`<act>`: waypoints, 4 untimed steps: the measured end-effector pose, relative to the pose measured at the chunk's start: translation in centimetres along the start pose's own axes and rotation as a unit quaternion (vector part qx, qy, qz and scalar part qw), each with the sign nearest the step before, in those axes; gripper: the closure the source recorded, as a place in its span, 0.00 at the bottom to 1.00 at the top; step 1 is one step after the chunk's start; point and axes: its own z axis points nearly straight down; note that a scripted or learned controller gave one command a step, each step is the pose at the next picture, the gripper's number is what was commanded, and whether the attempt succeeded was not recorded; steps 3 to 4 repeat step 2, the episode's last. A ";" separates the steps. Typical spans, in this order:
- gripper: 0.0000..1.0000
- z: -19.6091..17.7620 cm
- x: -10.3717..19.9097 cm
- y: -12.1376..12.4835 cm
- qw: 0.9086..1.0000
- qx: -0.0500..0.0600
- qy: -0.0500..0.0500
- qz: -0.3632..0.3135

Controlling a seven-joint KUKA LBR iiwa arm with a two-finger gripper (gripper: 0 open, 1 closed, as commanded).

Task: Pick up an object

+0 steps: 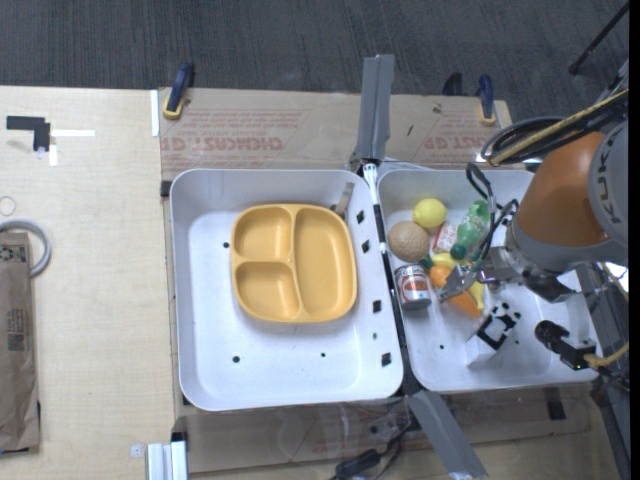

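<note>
the objects to pick from lie clustered in the right bin (pixel 520 368), toward its left and far side. a yellow lemon (pixel 430 212) sits nearest the far wall, with a brown round fruit (pixel 408 240) just below and left of it. a small can (pixel 414 286) with a reddish label stands close to the bin's left wall, just under the brown fruit. to the right of the lemon lies a green-and-white packet (pixel 466 230), and below it a small jumble of orange and green pieces (pixel 442 266), too tightly packed to tell apart. an orange piece (pixel 466 304) shows just below the gripper (pixel 462 283).

the gripper is down among this cluster, right of the can and over the orange and green pieces — whether it is clenched, released or grasping anything cannot be told, since the wrist and the clutter hide that.

the arm (pixel 560 203) comes in from the right, its orange band large over the bin's right side, with black cables looping above it.

the left bin (pixel 200 368) holds a yellow divided plate (pixel 295 263) with three compartments, lying flat near the middle. both bins rest on a cardboard sheet (pixel 260 128) held by blue clamps — a brown paper bag (pixel 18 338) lies at the bench's far left.
</note>
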 end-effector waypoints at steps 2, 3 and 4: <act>1.00 -11.6 6.6 0.0 0.998 0.000 0.000 -0.058; 1.00 -11.6 6.6 0.0 0.998 0.000 0.000 -0.058; 1.00 -11.6 6.6 0.0 0.998 0.000 0.000 -0.058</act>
